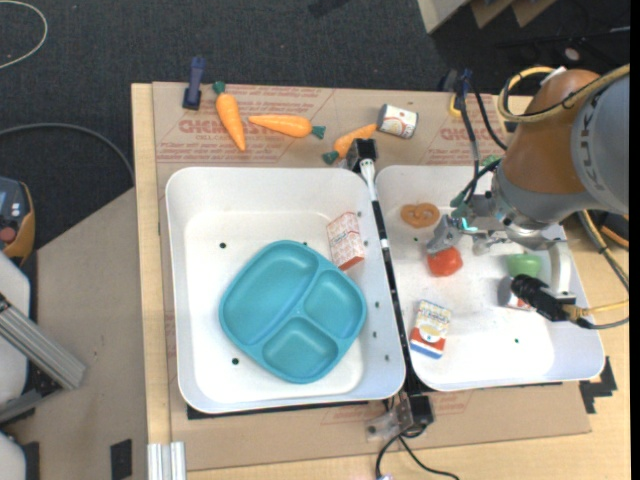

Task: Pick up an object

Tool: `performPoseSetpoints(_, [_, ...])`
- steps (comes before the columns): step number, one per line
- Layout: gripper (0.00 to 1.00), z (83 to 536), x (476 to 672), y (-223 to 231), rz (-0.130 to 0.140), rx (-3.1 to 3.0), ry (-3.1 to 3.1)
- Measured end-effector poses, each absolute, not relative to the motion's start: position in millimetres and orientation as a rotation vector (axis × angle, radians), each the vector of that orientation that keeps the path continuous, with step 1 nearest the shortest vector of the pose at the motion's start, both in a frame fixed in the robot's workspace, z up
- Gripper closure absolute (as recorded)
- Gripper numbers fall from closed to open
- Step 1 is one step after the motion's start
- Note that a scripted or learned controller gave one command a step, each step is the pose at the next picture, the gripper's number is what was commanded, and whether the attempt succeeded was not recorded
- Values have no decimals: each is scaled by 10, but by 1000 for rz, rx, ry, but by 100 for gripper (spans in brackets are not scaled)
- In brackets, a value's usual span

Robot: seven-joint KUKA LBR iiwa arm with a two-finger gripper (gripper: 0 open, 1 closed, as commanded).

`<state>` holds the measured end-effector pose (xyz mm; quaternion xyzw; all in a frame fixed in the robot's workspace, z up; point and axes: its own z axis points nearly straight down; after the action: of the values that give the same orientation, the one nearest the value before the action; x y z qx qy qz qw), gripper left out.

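Observation:
My gripper (462, 240) hangs low over the right bin (560, 363), near its back left part, and stands open with nothing between its fingers. A small red round object (446, 262) lies just in front of the left finger (440, 237), close to it or touching. An orange disc (420, 213) lies behind and to the left of the gripper. A green object (522, 265) sits to the right, partly under the wrist. A white carton with blue and red print (430, 328) lies near the bin's front left.
The left bin (190, 268) holds a teal divided plate (292, 311) and a small red-and-white carton (345, 239). Behind the bins, on the cardboard, lie orange carrots (231, 119) (282, 125) and a small white cup (397, 121). A black clip (365, 152) sits on the rim between the bins.

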<state>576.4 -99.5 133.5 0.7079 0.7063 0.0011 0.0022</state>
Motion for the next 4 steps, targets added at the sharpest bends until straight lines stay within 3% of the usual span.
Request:
performPoseSetpoints(1, [0, 1328, 5759, -994, 2, 2222, 2217])
performPoseSetpoints(2, [0, 816, 5626, -987, -6, 2228, 2225])
performPoseSetpoints(3, [0, 848, 5539, -1216, -3, 2226, 2221])
performPoseSetpoints(4, [0, 1913, 5444, -477, 14, 2208, 2226])
